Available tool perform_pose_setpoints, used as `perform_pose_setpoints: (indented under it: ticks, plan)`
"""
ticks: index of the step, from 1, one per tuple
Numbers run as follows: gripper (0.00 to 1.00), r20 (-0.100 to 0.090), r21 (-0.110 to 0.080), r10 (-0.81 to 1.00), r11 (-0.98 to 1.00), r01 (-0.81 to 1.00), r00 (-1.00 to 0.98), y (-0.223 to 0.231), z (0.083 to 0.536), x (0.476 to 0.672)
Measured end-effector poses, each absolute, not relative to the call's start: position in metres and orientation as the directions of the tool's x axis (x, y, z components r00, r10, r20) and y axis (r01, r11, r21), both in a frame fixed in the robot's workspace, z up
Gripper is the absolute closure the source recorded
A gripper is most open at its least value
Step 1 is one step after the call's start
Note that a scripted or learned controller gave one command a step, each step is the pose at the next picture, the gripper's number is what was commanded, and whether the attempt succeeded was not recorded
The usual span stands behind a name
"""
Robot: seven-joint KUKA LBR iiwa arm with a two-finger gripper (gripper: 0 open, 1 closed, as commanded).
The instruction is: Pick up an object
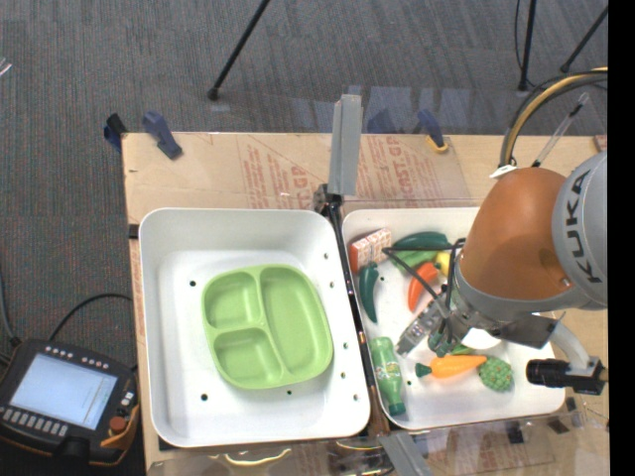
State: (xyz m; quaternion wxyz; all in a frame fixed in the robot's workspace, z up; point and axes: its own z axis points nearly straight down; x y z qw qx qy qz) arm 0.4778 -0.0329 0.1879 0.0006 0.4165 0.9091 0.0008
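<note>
Camera view puts the nearest things along the lower edge: a teach pendant [62,397] on the carpet at eight o'clock, and the two white bins on the bench. Within the left bin [169,256] lies a green divided plate [266,325], close to its centre. Over the right bin [402,416], at four o'clock, the gripper [429,331] hangs among toy food; whether its fingers are open or closed cannot be told, and nothing is visibly between them. Just beside it at five o'clock lies a toy carrot [458,366], touching a green broccoli piece [497,374]. A green bottle [389,374] rests along the bin's left wall. Farther up, toward twelve o'clock of the gripper, sit a dark green pepper [421,240] and a small red-and-white box [370,247]. The arm [518,234] covers the bin's right side.
</note>
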Motion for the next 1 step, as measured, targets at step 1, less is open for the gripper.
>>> perform_pose_setpoints:
  ticks: [1]
  plan:
    - [1.0,0.002,-0.002,0.609,0.793,0.609,-0.793,-0.0786,0.2208,0.4767]
